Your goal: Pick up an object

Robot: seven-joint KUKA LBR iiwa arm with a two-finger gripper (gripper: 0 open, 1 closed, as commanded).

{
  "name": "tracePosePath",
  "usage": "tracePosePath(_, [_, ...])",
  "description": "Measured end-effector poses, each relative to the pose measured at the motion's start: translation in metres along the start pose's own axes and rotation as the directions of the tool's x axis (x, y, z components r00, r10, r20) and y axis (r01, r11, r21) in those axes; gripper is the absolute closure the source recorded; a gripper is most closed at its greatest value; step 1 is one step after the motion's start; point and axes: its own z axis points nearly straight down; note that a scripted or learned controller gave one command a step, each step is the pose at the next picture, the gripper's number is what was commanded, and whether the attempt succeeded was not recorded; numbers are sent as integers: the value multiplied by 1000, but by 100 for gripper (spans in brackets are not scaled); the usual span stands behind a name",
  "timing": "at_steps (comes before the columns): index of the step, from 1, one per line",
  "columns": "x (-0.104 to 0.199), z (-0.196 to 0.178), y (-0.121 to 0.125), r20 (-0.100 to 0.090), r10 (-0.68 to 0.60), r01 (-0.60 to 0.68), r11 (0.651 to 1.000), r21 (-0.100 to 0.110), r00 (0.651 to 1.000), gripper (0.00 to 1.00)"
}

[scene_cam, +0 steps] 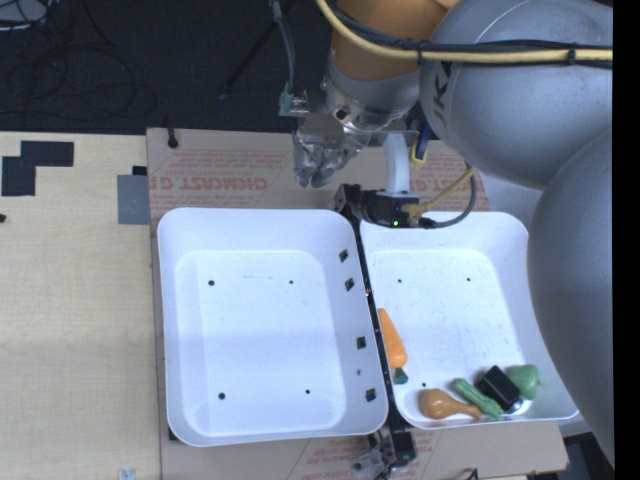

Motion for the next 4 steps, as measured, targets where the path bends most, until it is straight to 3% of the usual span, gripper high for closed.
tracePosePath(1, [87, 19, -1, 2, -1, 1, 1000, 8, 1000, 100])
tracePosePath(2, [99, 169, -4, 8, 1, -1, 1000, 18, 1000, 100])
tracePosePath(3, [98, 97, 1, 2, 4, -4, 1000, 3, 1000, 100])
tracePosePath(4, [98, -102, 2, -2, 4, -4, 1000, -11, 1000, 100])
